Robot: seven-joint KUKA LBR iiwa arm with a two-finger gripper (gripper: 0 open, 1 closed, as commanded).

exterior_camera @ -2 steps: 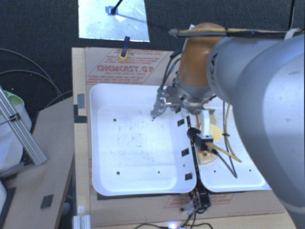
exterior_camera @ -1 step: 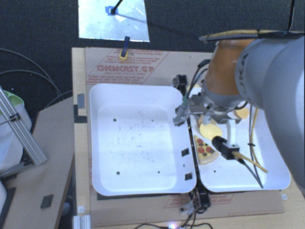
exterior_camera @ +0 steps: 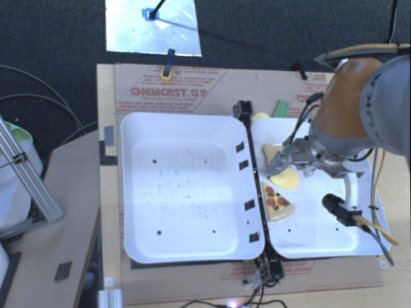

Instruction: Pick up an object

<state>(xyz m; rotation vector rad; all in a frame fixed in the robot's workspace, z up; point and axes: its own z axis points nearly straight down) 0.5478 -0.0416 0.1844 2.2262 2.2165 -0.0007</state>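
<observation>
My gripper [exterior_camera: 281,163] hangs low over the right bin [exterior_camera: 308,239], near its left wall. Right under and beside it lie a pale yellow flat piece [exterior_camera: 286,179] and a tan piece [exterior_camera: 271,153]. A toy pizza slice [exterior_camera: 277,203] with red dots rests just below them, toward the bin's front. The arm [exterior_camera: 350,108], grey with an orange band, covers the bin's upper right part. Nothing can be made out between the gripper's ends from this angle.
The left bin [exterior_camera: 138,133] sits beside the right one, joined by black clips [exterior_camera: 249,204]. A small yellow object [exterior_camera: 259,117] and a green one [exterior_camera: 281,108] lie behind the right bin on the cardboard sheet [exterior_camera: 173,92]. Cables trail at the right front.
</observation>
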